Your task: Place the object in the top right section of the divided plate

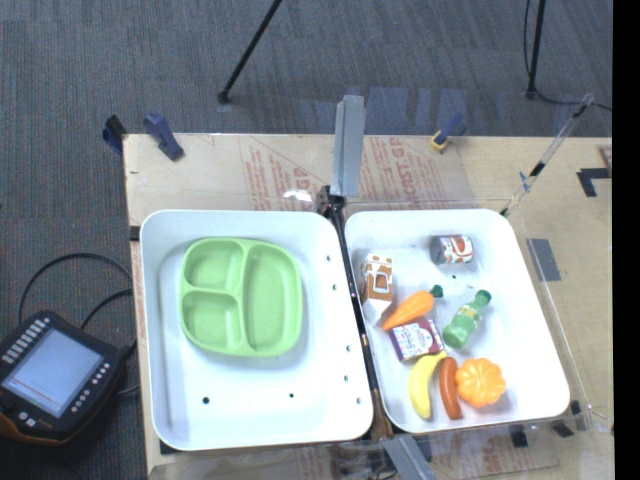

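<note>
- I could not tell whether my pincer was released or clenched.
- The green plate point(242, 296) lay flat in the left bin point(160, 368), toward its upper half, with two small sections on its left side and one long section on its right.
- Every loose item lay in the right bin point(520, 298), well apart from the plate; which of them was the task's object I could not tell.
- A can point(453, 250) lay on its side near that bin's far edge.
- A small carton point(377, 278) sat by the wall between the bins, with the carrot point(410, 308) just beside it, tilted, leaf end up-right.
- A green bottle point(467, 318) lay slanted right of the carrot.
- A dark red packet point(416, 339) lay between carrot and banana point(424, 384).
- The banana, a red sausage point(450, 388) and an orange pumpkin point(479, 382) lay side by side, touching, at the near edge.
- A pendant point(50, 373) sat on the carpet left of the bench point(420, 168).
</note>
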Tool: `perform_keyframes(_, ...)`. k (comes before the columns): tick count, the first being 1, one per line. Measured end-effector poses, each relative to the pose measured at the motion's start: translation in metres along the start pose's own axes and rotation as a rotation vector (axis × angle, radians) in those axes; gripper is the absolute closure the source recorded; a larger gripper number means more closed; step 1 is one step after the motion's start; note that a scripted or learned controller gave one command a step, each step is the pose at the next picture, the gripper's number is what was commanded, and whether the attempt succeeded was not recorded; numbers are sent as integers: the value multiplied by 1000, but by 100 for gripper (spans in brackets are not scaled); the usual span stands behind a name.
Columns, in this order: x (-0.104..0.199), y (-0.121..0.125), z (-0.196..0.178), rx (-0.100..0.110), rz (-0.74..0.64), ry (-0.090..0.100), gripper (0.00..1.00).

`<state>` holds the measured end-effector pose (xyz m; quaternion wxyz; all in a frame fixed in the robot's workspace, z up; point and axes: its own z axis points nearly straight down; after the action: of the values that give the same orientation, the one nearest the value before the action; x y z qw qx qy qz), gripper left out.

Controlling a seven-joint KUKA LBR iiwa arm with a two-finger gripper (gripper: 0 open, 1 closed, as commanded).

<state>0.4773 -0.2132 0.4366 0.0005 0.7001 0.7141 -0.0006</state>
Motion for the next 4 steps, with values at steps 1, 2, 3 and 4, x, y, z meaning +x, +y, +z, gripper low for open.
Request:
perform_keyframes(1,0,2,-9,1,-2,-1,100)
perform_keyframes(2,33,13,0,2,28,1,100)
perform_keyframes(3,33,14,-8,3,26,0,100)
perform_keyframes(4,33,16,-17,5,23,-1,100)
